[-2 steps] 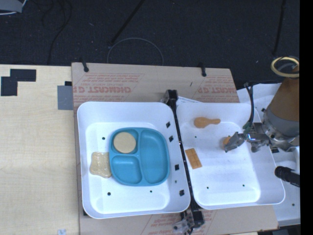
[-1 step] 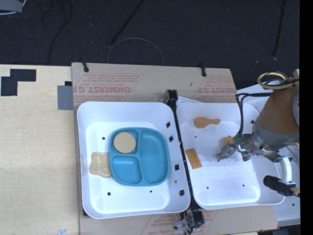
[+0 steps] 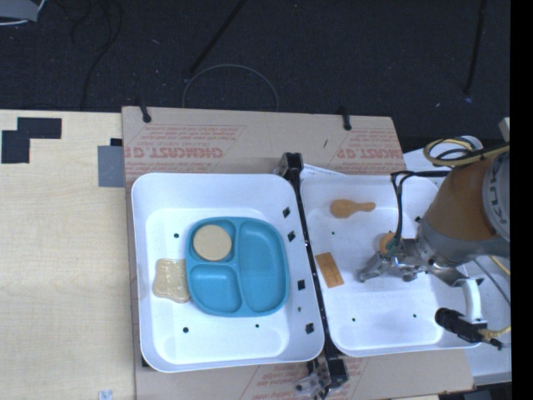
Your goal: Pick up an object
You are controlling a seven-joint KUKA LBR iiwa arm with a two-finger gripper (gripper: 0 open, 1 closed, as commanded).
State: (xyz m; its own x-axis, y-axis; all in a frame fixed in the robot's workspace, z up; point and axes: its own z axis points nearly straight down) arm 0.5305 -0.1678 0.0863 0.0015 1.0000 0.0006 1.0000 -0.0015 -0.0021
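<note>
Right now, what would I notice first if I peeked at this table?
Probably the bright blue tray in the left bin, with a round tan cookie in its top-left compartment. Then the big grey and orange robot arm reaching in from the right, its claw low in the right bin near a small orange block.

- The light is even and fairly bright from overhead, and both white bins (image 3: 218, 192) look close to washed out.
- Shadows are soft and short; a faint one sits under the blue tray (image 3: 258, 265).
- The dark floor (image 3: 250, 32) at the top stays dim, its cables barely readable.
- The picture is slightly soft and grainy, and small things blur at their edges.
</note>
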